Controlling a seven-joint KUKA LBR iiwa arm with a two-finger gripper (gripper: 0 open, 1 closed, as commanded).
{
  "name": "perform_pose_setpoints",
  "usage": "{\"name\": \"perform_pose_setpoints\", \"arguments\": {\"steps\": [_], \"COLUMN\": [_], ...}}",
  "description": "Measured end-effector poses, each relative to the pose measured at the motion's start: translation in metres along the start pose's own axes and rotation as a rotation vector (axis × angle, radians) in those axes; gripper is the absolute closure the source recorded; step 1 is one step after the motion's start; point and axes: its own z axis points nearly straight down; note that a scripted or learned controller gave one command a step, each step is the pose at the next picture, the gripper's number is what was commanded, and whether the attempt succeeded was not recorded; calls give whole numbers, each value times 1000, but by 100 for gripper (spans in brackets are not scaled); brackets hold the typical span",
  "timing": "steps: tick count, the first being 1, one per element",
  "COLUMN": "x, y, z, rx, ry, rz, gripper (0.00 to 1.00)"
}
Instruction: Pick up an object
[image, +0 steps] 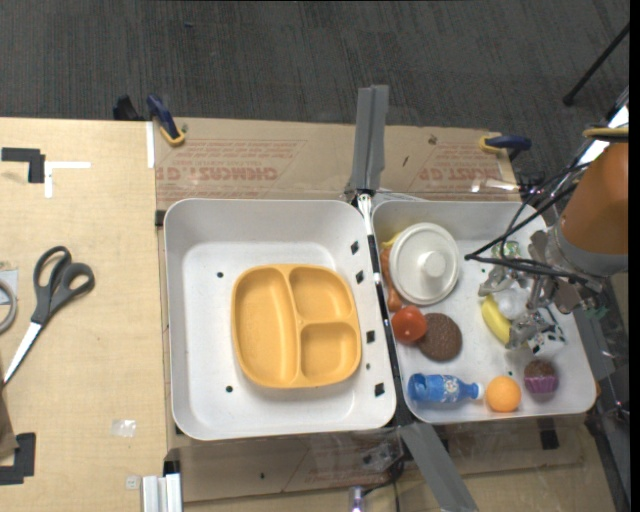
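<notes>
Hovering gripper (527, 325), fingers' state unclear, sits at banana's (495, 320) 3 o'clock; banana probably light, firm, curved: grab mid-body.

Two white bins sit side by side on the bench (90, 400). The left bin (190, 330) holds a yellow divided plate (296, 325). The right bin (470, 215) holds a white lidded bowl (425, 263) at its far left, a tomato (408, 323) touching a brown cookie (440, 337), a banana (495, 320), a blue bottle (442, 389), an orange (503, 394) and a purple cupcake (540, 378). The hand (530, 325) hangs over the bin's right side, just beside the banana. Scissors (45, 295) lie on the bench, far left.
</notes>
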Motion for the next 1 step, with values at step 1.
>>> {"name": "perform_pose_setpoints", "arguments": {"steps": [1], "x": [-6], "y": [-8], "z": [-1], "rx": [2], "ry": [-1], "rz": [-73], "gripper": [0]}}
